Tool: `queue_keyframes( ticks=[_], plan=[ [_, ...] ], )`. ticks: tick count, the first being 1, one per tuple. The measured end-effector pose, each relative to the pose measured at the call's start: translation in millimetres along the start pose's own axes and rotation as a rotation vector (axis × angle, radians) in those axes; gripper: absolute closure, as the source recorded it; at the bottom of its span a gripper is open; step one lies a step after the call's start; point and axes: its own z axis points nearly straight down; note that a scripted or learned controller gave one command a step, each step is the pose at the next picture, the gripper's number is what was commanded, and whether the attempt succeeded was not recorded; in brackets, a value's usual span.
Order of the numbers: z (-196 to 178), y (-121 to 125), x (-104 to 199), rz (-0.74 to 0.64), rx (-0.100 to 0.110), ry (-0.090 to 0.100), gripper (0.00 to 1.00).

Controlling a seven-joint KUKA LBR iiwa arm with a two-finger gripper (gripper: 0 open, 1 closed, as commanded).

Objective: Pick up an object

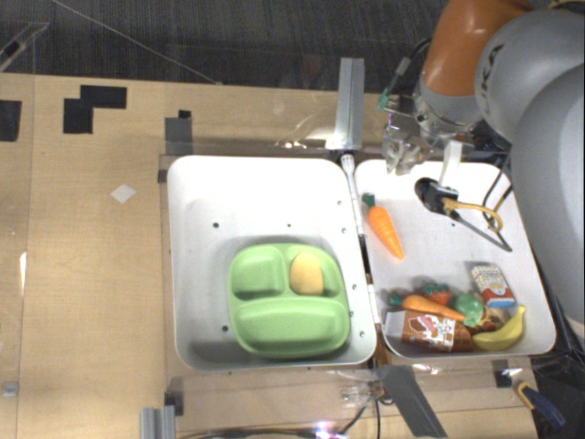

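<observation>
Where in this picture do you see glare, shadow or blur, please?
Camera view: glare streaks on the clear panel behind the left bin; soft shadow under the green plate; the arm's dark shadow falls on the right bin floor beside the carrot; the gripper looks slightly blurred.

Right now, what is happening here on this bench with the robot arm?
The grey robot arm with the orange band reaches in over the right white bin, its gripper above the bin's far end. An orange toy carrot lies alone there, and more toy food is piled at the near end. In the left white bin a green divided plate holds a yellow rounded object.
</observation>
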Motion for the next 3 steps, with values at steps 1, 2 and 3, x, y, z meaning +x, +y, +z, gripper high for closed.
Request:
queue_keyframes(
  ticks=[1, 2, 3],
  plan=[
    [24.1, -36.7, 2.3, -0.051, 0.002, 0.001, 1.00],
    [-40.3, -10.6, 42.4, 0.154, 0.000, 0.001, 1.00],
    [-132.3, -24.2, 97.5, 0.128, 0.000, 0.002, 1.00]
  ],
)
